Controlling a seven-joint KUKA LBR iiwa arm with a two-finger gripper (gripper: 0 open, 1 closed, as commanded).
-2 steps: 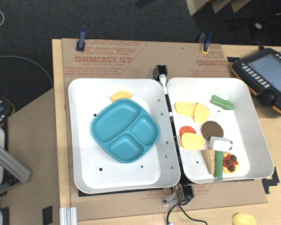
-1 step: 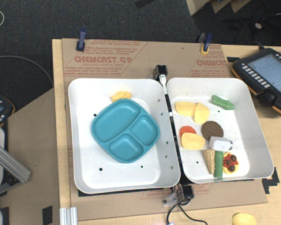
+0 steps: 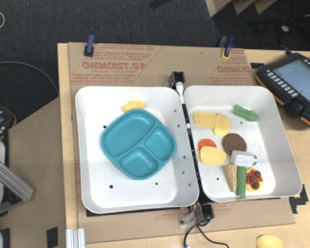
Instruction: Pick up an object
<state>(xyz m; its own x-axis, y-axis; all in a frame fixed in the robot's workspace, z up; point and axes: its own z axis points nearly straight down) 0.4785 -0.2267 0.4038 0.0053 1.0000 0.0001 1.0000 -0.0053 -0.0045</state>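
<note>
Step in hand: the very start, approach not yet made. Nothing lifted; every item lying flat in its bin. Gripper state: cannot tell.

Left shallow white bin (image 3: 85,154):
- large teal plastic plate with three compartments (image 3: 138,144), sitting mid-bin, turned at an angle.
- small yellow ridged toy piece (image 3: 133,106) just beyond the plate's far edge, touching or nearly so.

Right shallow white bin (image 3: 280,125), crowded:
- green oblong toy piece (image 3: 246,113) near the far wall, apart from the rest.
- two pale yellow rounded slices (image 3: 213,122) side by side, touching.
- red rounded piece (image 3: 207,144) against an orange-yellow rounded piece (image 3: 213,156).
- brown flat disc (image 3: 234,142), partly overlapped by a small white-grey block (image 3: 244,159).
- tan wedge (image 3: 231,175), green stick (image 3: 241,181) and a red-and-black speckled piece (image 3: 254,177) packed together at the near wall.

Candidates for the pick, by judgement: green oblong piece the easiest, with free space on all sides. Near-wall cluster poor: neighbours touching, wall close, likely to nudge rather than grasp. Teal plate wide and flat, probably graspable by its rim alone.

Next move calls for: reach in from the right, centre above one isolated item, align across its narrow side, descend, close, then lift and check for something actually held.
</note>
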